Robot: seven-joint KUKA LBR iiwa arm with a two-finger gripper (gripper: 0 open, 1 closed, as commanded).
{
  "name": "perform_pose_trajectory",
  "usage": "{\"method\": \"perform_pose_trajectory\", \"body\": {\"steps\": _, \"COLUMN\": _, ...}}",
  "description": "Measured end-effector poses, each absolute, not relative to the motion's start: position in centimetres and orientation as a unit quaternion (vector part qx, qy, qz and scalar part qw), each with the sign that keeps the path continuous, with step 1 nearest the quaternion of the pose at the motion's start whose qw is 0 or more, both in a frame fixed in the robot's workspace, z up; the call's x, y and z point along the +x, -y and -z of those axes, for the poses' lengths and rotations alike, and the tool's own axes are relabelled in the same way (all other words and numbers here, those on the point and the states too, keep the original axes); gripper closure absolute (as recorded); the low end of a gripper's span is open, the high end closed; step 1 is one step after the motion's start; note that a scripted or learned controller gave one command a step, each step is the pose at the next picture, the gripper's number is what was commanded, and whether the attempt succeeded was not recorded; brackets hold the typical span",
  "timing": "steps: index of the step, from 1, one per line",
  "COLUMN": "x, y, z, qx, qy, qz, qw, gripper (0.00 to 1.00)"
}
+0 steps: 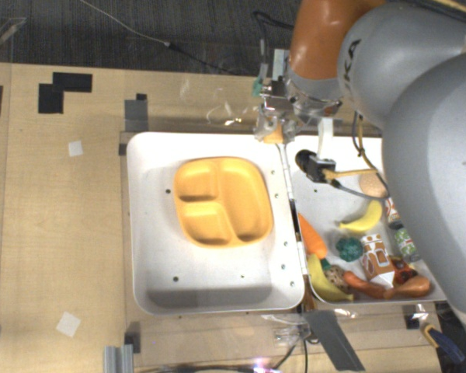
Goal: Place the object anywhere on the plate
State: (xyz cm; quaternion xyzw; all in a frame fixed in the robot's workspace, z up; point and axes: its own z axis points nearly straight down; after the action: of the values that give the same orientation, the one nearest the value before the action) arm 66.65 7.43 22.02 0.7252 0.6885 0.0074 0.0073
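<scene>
A yellow plate (pixel 220 200) with three compartments lies in the middle of the left white bin (pixel 151 231). My gripper (pixel 272 130) hangs above the far end of the wall between the two bins, just beyond the plate's far right corner. A small pale orange object (pixel 273 137) shows between its fingertips, and the fingers are shut on it. Nothing lies on the plate.
The right bin (pixel 326 196) holds an orange carrot (pixel 312 235), two bananas (pixel 363 217) (pixel 326 280), a teal ball (pixel 348 247), a red sausage (pixel 380 287), a tan round piece (pixel 373 183) and small packets. The grey arm covers the upper right.
</scene>
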Motion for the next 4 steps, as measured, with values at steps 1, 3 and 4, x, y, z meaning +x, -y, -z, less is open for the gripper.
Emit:
{"method": "perform_pose_trajectory", "body": {"steps": 1, "x": 59.5, "y": -11.6, "z": -17.5, "qx": 0.722, "qy": -0.692, "qz": 0.0003, "qw": -0.001, "gripper": 1.0}}
{"method": "perform_pose_trajectory", "body": {"steps": 3, "x": 58.5, "y": -12.5, "z": -12.2, "qx": 0.753, "qy": -0.658, "qz": 0.001, "qw": -0.001, "gripper": 1.0}}
{"method": "perform_pose_trajectory", "body": {"steps": 4, "x": 59.3, "y": -10.4, "z": -18.7, "qx": 0.697, "qy": -0.717, "qz": -0.0033, "qw": 0.002, "gripper": 1.0}}
